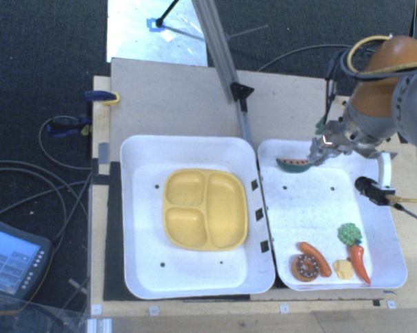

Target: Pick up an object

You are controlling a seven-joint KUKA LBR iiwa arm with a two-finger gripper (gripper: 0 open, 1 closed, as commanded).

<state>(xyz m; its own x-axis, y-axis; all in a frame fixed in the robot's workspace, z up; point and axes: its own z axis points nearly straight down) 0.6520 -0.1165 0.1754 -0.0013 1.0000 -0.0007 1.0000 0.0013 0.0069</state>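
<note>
I get one fixed camera, mounted above the bench (177, 92) and tilted down at a slant, far enough back to take in both white bins whole. The left bin (135, 263) sits mid-picture, the right bin (390, 274) runs close to the right side. The bench's far edge lies toward the top, its near edge along the bottom. Dark floor shows past the bench's left edge. The arm (399, 74) enters from the upper right.

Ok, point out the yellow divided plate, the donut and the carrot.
yellow divided plate (205, 209): camera view, on the ridge between its compartments.
donut (305, 269): camera view, on its brown ring, near the hole.
carrot (360, 262): camera view, on the middle of its orange body.
</note>
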